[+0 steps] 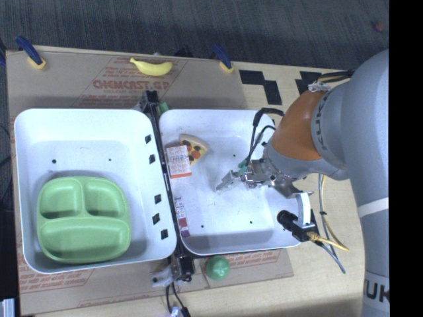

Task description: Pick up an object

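In the right bin (218,236) a toy pizza slice (193,148) lies near the far left corner. A small red-and-white carton (177,161) rests just in front of it, against the left wall. My gripper (225,181) hangs over the bare middle of this bin, pointing left, roughly 70 px right of the carton. Nothing shows in it. The grey arm with its orange band (297,134) covers the bin's right side.
The left bin (26,131) holds a green divided tray (82,220). Outside the bins, a yellow banana (152,65) lies on the cardboard at the back and a green ball (217,267) sits at the front. Blue clamps (223,57) grip the cardboard's back edge.
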Tool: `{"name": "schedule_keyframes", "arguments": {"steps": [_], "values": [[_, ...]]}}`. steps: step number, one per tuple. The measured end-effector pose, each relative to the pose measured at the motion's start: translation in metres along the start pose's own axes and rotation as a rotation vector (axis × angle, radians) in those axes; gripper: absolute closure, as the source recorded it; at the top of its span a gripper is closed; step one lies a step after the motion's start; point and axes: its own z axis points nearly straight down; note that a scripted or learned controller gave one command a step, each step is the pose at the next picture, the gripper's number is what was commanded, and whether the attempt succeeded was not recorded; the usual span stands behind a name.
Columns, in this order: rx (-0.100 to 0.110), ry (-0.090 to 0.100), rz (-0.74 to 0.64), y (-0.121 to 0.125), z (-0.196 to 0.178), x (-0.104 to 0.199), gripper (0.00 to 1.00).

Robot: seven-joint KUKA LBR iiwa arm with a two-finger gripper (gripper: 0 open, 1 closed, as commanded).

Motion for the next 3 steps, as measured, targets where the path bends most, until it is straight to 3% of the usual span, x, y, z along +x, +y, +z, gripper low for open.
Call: {"name": "schedule_keyframes", "arguments": {"steps": [1,2,3], "values": [[-0.007,-0.002,0.001,0.101,0.008,-0.006,0.00],[-0.007,-0.003,-0.007,0.101,-0.002,-0.005,1.00],[-0.013,-0.005,0.001,0.052,-0.156,0.000,1.00]]}}
